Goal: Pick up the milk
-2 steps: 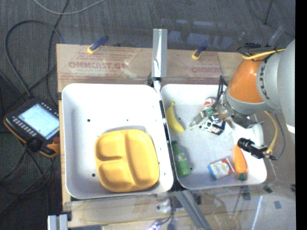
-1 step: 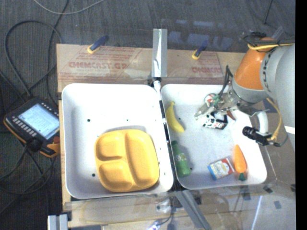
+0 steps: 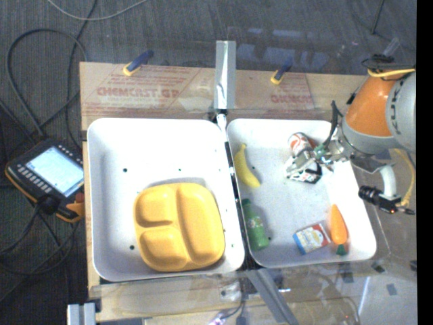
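Note:
The milk is a small white carton with red and blue print. It lies on its side near the front right of the right bin. My gripper is low in the back part of that bin, well behind the carton and apart from it. The grey arm with its orange band reaches in from the right.
A red and white can lies just behind the gripper. An orange carrot rests right beside the milk. A banana and a green bottle lie along the bin's left wall. The left bin holds a yellow divided tray.

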Action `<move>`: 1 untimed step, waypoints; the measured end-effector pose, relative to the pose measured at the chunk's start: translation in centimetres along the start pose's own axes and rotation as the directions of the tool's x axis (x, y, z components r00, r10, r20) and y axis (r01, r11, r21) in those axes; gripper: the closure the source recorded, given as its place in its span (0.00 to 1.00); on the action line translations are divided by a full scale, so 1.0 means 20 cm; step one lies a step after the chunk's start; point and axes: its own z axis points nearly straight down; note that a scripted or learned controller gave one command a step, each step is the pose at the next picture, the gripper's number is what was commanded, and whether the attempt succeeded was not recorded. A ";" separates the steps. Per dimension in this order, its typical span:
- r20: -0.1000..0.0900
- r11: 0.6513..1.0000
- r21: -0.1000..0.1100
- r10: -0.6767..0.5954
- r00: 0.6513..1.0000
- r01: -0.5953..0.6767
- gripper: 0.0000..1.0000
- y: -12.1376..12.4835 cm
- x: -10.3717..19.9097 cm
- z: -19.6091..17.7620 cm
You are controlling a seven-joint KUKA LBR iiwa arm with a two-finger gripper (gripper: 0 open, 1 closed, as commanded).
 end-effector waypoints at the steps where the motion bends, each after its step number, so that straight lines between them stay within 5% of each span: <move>1: 0.011 0.992 0.001 -0.128 0.992 0.128 0.00 -0.05 0.01 0.00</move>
